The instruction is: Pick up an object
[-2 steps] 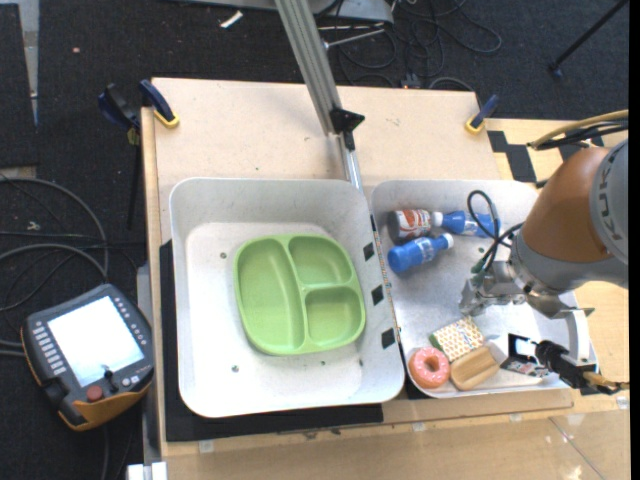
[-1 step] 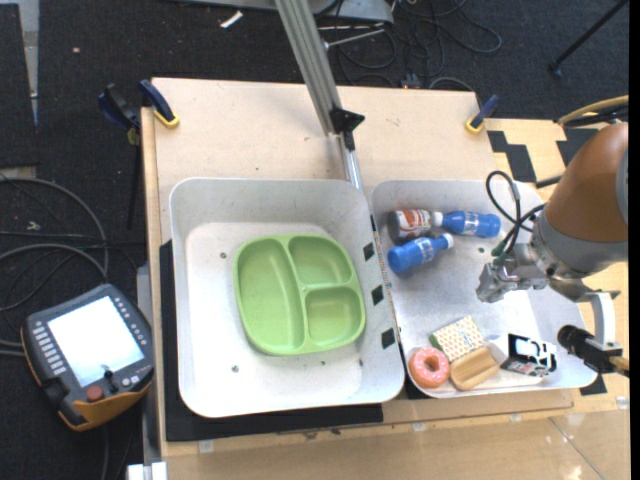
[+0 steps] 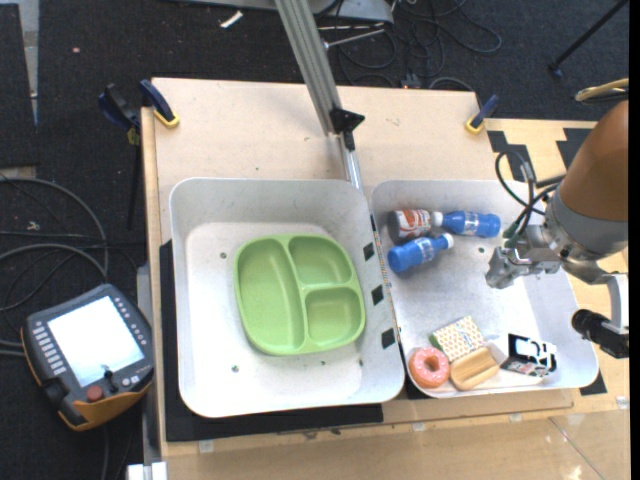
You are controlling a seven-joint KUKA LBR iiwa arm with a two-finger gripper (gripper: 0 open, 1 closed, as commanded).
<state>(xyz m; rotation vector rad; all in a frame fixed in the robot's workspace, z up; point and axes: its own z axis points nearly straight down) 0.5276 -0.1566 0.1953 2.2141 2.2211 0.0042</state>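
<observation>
Reaching in from the right, the grey arm (image 3: 590,198) with its orange band hangs over the right bin (image 3: 572,298), and its tool (image 3: 500,271) sits low above the bin's bare middle, toward the right wall. Whether the tool is apart or together cannot be told from this slant, and nothing shows between its tips.

Near the back edge of the right bin lie three small bottles: a white and red bottle (image 3: 414,220) by the back left corner, a blue bottle (image 3: 471,224) just beside it to the right, and a second blue bottle (image 3: 419,252) just in front of them, lying at an angle. The tool is apart from all three, to their right.

Along the front edge of the same bin sit a pink donut (image 3: 431,367), a tan bread-like piece (image 3: 474,367) touching it, a pale checkered block (image 3: 458,337) just behind those two, and a black and white item (image 3: 530,356) toward the front right corner.

The left bin (image 3: 200,228) holds a green divided plate (image 3: 300,293) near its middle. Both bins rest side by side on the tabletop (image 3: 250,128), which carries yellow clamps at its back corners.
</observation>
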